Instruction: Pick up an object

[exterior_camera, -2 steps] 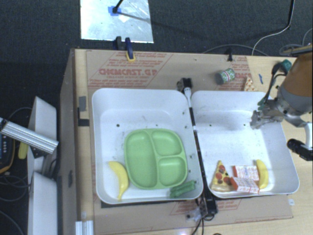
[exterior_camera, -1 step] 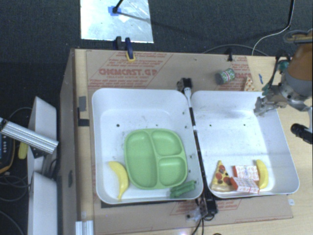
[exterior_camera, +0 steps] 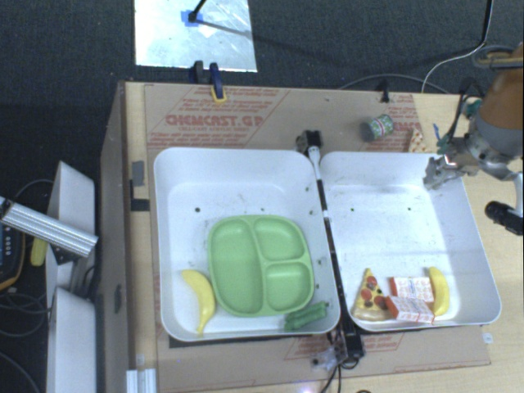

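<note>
The right bin [exterior_camera: 393,219] holds a pizza slice [exterior_camera: 370,295], a red and white box [exterior_camera: 411,296] and a small banana [exterior_camera: 440,290] along its front edge. In the left bin [exterior_camera: 188,187] lie a green divided plate [exterior_camera: 260,265], a yellow banana [exterior_camera: 200,298] at the front left and a green pickle-like piece [exterior_camera: 305,316] at the front. My gripper [exterior_camera: 442,170] hangs over the right bin's far right corner, well away from the objects, with nothing visibly between its fingers.
A small green can [exterior_camera: 379,127] lies on the cardboard behind the right bin. A black clamp [exterior_camera: 311,142] sits where the two bins meet at the back. Cables run at the top right. A metal bar [exterior_camera: 47,226] lies off the bench to the left.
</note>
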Robot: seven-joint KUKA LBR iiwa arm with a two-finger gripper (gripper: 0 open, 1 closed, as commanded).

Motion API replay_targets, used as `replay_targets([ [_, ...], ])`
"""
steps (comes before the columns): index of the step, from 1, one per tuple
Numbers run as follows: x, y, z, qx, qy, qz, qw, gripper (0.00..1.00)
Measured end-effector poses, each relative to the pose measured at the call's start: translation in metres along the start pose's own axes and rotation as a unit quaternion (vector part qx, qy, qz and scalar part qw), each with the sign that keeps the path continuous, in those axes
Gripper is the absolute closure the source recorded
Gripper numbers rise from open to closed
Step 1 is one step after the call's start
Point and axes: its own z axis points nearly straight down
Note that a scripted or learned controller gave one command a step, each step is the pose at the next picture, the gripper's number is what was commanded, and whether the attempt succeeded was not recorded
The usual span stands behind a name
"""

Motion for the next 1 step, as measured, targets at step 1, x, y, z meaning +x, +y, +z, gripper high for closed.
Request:
replay_targets([
  [1, -0.0031, -0.0313, -0.0556, 0.0, 0.0, 0.001, 1.0, 1.0],
])
